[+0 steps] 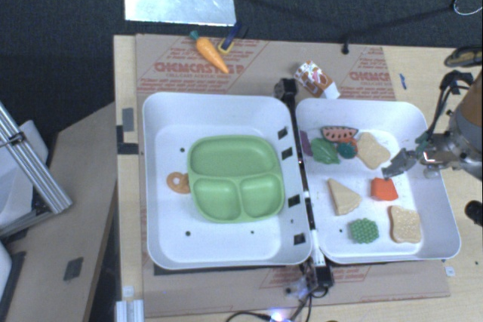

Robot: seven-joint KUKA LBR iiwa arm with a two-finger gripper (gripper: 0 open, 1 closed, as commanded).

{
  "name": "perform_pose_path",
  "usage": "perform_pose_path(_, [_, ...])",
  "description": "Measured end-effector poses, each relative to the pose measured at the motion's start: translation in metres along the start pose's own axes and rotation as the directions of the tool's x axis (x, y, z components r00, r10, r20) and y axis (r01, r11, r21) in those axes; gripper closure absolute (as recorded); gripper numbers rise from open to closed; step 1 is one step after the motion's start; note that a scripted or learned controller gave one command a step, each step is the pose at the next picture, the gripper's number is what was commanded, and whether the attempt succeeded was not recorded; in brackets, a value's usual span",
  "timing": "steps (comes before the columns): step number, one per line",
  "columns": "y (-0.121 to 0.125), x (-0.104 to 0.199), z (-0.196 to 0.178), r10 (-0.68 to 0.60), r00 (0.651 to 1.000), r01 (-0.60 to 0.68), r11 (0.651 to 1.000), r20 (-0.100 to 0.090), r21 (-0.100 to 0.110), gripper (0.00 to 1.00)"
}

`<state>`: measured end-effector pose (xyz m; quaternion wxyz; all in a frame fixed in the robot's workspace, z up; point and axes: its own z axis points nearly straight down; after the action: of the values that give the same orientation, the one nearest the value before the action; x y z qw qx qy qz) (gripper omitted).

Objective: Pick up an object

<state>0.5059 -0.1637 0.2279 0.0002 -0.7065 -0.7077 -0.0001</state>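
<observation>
The right bin [434, 185] holds several toy foods: a watermelon slice [339, 134], a green leafy piece [324, 152], a pale bread piece [372, 151], an orange-red block [384, 189], a tan wedge [345, 197], a green knobbly ball [364, 230] and a toast slice [405, 224]. My gripper [400, 162] reaches in from the right, over the right bin. Its tip hangs just above the orange-red block and to the right of the pale bread piece. I see nothing held in it.
The left bin [162, 132] holds a green divided plate [234, 177] and a small orange ring [179, 182]. Behind the bins on the cardboard lie a toy carrot [211, 53] and a small wrapped item [315, 79]. A black divider [298, 170] runs between the bins.
</observation>
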Motion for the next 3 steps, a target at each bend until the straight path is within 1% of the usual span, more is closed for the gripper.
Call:
perform_pose_path(1, [0.006,0.003,0.043,0.000,1.000,0.000,1.000,0.000,0.000,0.00])
perform_pose_path(2, [0.000,0.002,0.086,0.001,1.000,-0.001,1.000,0.000,0.000,0.00])
perform_pose_path(3, [0.002,0.001,0.135,0.002,1.000,-0.002,1.000,0.002,-0.006,0.00])
